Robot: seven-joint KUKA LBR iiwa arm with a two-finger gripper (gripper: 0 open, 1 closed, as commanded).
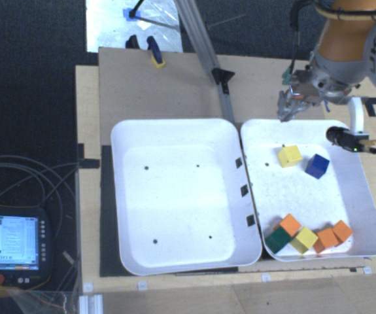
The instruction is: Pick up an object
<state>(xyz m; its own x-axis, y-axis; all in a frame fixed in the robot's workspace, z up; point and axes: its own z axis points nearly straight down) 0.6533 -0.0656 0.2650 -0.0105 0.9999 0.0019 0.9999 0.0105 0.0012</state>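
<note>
Nearest the camera, along the front wall of the right bin (364,195), lies a cluster of cubes: a green cube (278,240), a yellow cube (303,239), and three orange cubes (290,224), (327,238), (342,231). The green, yellow and first orange cube touch one another; the other two orange cubes sit just beside them to the right.

Farther back in the same bin, a second yellow cube (290,156) and a blue cube (317,165) rest near each other but apart. Both show plain, unmarked faces.

The left bin (119,175) stands against the right bin, their inner walls touching.

Arm pose: the grey arm enters from the upper right, its orange band (348,41) above the wrist. The gripper (286,115) points downward over the rear left corner of the right bin, above and behind the second yellow cube, apart from every cube. No object is between its tips. Whether the claw is apart or together cannot be told at this resolution.

A pendant (11,244) with a lit screen lies at lower left, off the bench; its text is too small to read
</note>
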